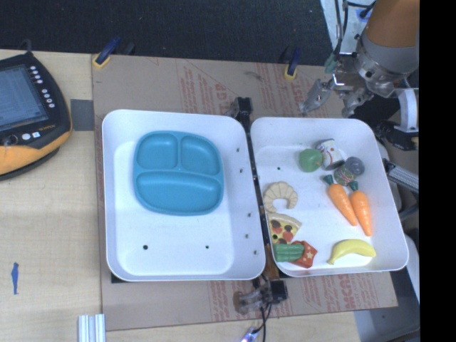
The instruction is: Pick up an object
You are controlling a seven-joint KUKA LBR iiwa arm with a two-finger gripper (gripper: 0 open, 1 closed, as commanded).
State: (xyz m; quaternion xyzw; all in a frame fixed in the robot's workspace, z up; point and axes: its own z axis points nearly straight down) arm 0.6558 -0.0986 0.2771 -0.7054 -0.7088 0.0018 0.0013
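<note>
— Pale wood bench with a sheet of cardboard (pixel 214 84) clamped on it, two white bins side by side. What sits in the left bin (pixel 117 191)?

— One blue divided plate (pixel 178 172), lying flat toward the far half.

— And the right bin (pixel 385 191)?

— All the toy food. A green round piece (pixel 310 159) touching a small white cup-like thing (pixel 329 151), a grey disc (pixel 353 167) just beside them, two orange carrots (pixel 353 206) lying side by side, a croissant (pixel 281 194), a pizza slice (pixel 283 227) below it, a red and green piece (pixel 294 251) at the near edge, and a yellow banana (pixel 351 250) in the near right corner.

— Where is the gripper (pixel 331 97)?

— Up past the far rim of the right bin, over the cardboard, under the orange band of the arm (pixel 393 20). Its two fingers are spread apart with bare gap between them; nothing is gripped.

— Anything else about?

— An orange-edged pendant (pixel 25 116) with a screen at the left end of the bench.
</note>
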